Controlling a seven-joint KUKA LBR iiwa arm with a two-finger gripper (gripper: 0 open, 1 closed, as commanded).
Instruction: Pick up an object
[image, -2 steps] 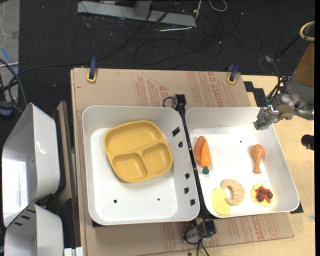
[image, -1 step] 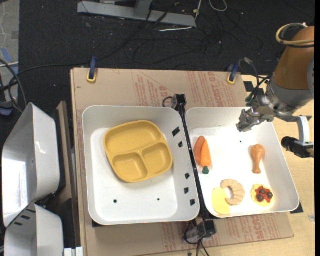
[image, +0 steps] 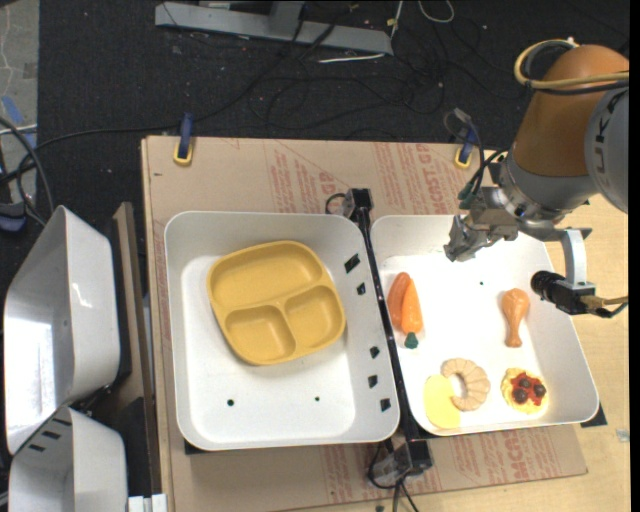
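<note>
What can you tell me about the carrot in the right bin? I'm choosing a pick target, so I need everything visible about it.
The carrot looks like a smooth plastic toy: an orange body with a small green stub at its near end. It lies flat on the floor of the right bin, in the bin's left part, lengthwise along the divider between the bins and close beside it. Nothing rests on it. The drumstick and the other toy foods lie apart from it. The gripper hovers above the bin's far end, not touching it.

Yellow divided plate (image: 275, 301) lies in the left bin (image: 190, 400).
</note>
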